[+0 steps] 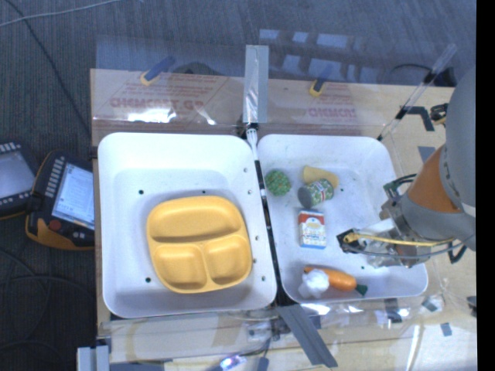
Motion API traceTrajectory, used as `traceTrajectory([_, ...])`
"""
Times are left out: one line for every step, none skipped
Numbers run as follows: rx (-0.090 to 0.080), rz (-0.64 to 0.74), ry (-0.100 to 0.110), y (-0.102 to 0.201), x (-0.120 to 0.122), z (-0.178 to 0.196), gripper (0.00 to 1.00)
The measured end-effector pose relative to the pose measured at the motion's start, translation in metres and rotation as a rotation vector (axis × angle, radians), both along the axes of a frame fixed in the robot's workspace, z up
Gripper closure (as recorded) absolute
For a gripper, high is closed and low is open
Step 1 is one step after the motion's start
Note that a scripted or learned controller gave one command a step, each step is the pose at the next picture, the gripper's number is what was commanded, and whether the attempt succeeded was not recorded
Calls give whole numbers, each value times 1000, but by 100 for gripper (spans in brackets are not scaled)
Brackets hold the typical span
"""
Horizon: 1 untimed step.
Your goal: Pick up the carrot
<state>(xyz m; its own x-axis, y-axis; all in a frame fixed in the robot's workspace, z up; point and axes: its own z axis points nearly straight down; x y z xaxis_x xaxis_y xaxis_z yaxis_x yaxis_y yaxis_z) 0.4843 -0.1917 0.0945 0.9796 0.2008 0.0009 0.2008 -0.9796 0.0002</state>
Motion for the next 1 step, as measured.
traceTrajectory([-3, 1, 6, -33, -1, 128, 100])
